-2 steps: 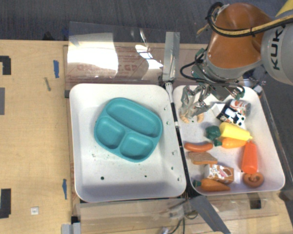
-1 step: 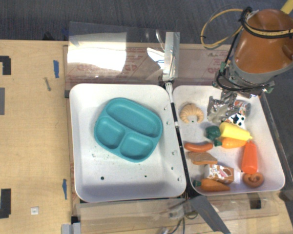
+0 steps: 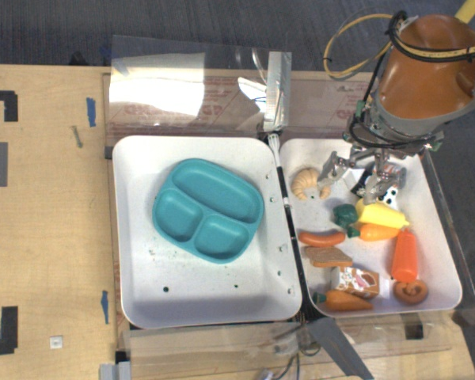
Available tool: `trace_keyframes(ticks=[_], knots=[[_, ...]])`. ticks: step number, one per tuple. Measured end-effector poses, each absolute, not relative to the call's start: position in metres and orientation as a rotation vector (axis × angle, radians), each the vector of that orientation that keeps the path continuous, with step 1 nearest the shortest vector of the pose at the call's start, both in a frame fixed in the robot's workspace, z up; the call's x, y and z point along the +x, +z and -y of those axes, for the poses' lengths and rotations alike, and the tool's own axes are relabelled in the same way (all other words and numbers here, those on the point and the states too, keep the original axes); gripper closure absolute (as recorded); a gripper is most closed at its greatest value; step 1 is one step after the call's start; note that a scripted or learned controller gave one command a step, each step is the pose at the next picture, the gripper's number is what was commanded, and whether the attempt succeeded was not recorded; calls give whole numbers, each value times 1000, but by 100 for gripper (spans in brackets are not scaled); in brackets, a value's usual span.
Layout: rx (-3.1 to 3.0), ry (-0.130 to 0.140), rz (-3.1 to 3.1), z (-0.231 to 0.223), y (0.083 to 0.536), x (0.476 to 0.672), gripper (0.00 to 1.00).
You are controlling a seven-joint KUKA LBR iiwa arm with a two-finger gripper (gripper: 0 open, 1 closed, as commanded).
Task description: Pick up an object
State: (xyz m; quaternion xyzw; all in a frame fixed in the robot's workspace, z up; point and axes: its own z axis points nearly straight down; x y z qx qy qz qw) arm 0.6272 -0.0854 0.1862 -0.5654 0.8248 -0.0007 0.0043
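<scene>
Nearest the camera, along the right bin's (image 3: pixel 447 236) front edge, lie a carrot (image 3: pixel 347 300), a small printed packet (image 3: pixel 358 280) and a brown doughnut (image 3: pixel 412 292). Behind them sit a slice of brown bread (image 3: pixel 327 256), a sausage (image 3: pixel 322 238), an orange cylinder (image 3: pixel 404 255), a dark green piece (image 3: pixel 346 214), a yellow-and-orange piece (image 3: pixel 382 220) and a croissant (image 3: pixel 305 180). At the bin's rear, the grey arm's gripper (image 3: pixel 362 172) hangs over the toys with its fingers (image 3: pixel 331 167) spread apart and nothing between them; the croissant lies just left of them, the yellow piece just in front. Left bin (image 3: pixel 142 291) carries a teal divided plate (image 3: pixel 208 209). Both bins rest on the wooden desk (image 3: pixel 39 236).
</scene>
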Motion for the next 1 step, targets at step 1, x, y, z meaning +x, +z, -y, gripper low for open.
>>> trace_keyframes(ticks=[1], knots=[[-1552,-10,-2717,102,105,603,0]])
